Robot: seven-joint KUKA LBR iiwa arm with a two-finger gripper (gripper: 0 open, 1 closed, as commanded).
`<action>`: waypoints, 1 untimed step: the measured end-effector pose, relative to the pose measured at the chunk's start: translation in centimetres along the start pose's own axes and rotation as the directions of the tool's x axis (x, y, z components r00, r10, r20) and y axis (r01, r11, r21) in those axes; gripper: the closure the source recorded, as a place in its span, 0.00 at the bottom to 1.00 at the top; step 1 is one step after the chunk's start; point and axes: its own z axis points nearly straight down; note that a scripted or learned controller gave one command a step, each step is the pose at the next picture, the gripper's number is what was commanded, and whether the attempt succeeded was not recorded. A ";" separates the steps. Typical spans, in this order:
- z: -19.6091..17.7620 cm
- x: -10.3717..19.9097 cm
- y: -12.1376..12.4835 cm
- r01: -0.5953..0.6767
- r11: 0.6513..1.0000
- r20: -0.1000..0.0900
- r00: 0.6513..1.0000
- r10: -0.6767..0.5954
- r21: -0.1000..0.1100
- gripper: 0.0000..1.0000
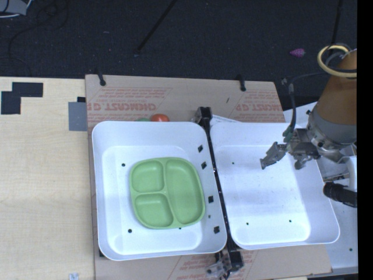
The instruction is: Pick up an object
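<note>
Judging by how things lay, the pick-up had not been made; nothing looked lifted, and the whole grasp was left to do.

Counter: pale wood, carrying a cardboard sheet with two shallow white bins on it, side by side.

Left bin: held a green divided plate, three compartments, lying flat near the bin's middle. It was the only object inside either bin, so it was taken as the likely thing to pick. A small red-orange object sat on the cardboard just beyond the left bin's far rim, partly hidden by it; what it was could not be told.

Right bin: the arm, grey with an orange band, reached in from the right above its right side.

Tool: hung above the right bin's upper half, fingers pointing left toward the divider. Fingers looked spread apart, with nothing between them.

Relation: plate was well apart from the tool, across the black divider between the bins, left of it and nearer the camera. No contact. Reaching it would, by this reading, call for crossing the divider and then descending.
</note>
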 end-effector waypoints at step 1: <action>-0.6 0.0 0.2 0.002 1.000 0.001 1.000 -0.002 -0.011 0.00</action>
